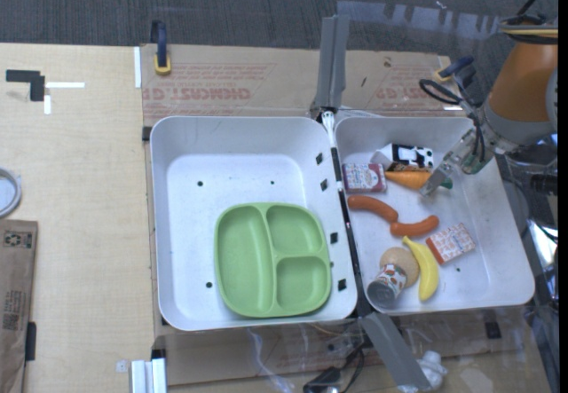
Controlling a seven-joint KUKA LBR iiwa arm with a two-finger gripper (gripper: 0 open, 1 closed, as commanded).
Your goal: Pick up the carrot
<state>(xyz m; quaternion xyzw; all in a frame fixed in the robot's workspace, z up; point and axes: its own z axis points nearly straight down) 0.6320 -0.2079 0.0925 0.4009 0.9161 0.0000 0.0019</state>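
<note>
Reaching beside the carrot [408,176], the gripper [437,182] looks open; it might bump the carrot away.

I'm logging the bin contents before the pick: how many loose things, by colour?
Green: 1, divided plastic plate
Orange: 3, tapered carrot and two curved sausages
Yellow: 1, banana
Other colours: 4
Total: 9
</note>
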